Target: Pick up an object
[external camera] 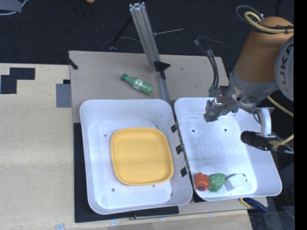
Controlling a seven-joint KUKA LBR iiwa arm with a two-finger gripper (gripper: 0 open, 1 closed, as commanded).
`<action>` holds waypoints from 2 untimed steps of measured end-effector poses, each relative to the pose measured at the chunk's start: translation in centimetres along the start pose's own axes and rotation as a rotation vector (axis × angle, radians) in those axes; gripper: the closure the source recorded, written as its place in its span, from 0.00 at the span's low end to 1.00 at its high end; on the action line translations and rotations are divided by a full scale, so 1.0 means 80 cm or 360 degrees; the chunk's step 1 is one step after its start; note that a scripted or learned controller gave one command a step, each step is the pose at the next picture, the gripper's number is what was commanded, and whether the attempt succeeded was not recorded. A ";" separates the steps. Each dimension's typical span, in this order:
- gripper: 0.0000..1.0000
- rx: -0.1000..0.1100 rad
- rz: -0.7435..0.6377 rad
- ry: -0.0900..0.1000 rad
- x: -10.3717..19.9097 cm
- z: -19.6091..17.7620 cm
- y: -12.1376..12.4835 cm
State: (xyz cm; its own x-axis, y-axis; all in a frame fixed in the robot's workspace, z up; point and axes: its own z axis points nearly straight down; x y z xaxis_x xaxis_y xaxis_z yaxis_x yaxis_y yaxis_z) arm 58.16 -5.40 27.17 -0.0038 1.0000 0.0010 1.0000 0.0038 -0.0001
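Bins sit side by side across the middle of my overhead view, two shallow white trays on a tan bench. In the left bin (96, 128) lies a square yellow plate (142, 155), flat and roughly centred. The right bin (225, 152) holds three small things huddled in its lower corner, touching or nearly so in a short row running left to right: a red-orange toy (201, 181), a green toy (217, 181) and a white block (235, 180). My gripper (212, 112) hangs over the upper left part of the right bin, with the grey and orange arm (261, 56) reaching in from the upper right of the frame. From this angle I cannot tell how the gripper is set, and I see nothing in it. The relation that matters, as I judge it: the nearest candidates lie toward the bottom of the frame from the gripper, well apart from it, with bare bin floor between. A small green bottle (137, 84) lies on its side on the bench above the left bin, outside both trays.
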 end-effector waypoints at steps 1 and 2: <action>1.00 0.0003 0.0000 -0.0001 0.068 0.020 0.019; 1.00 0.0001 0.0002 -0.0002 0.124 0.022 0.038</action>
